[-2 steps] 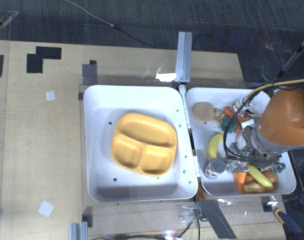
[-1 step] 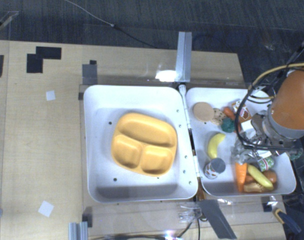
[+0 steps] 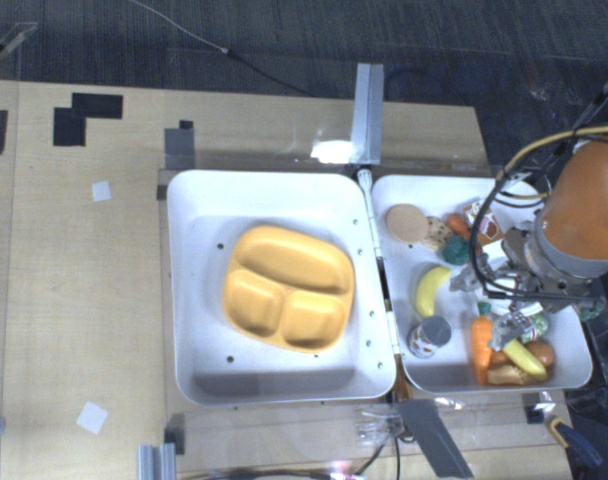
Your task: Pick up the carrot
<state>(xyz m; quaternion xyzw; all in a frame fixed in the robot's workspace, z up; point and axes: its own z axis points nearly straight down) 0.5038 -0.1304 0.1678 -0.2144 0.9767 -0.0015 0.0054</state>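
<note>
Carrot (image 3: 480, 343) lies in the right bin (image 3: 584, 373), near that bin's front edge, pointing toward the front with a yellow banana-like piece (image 3: 525, 358) just beside it on the right. Directly over this spot hangs the hand (image 3: 504, 313) of the grey arm (image 3: 584, 213), reaching in from the right edge of the surface (image 3: 84, 318); cables and wrist hide it, so I cannot tell whether it is apart or together. A yellow lemon (image 3: 433, 290) sits near the bin's middle. The left bin (image 3: 199, 368) carries a yellow divided tray (image 3: 287, 286) in its middle.
</note>
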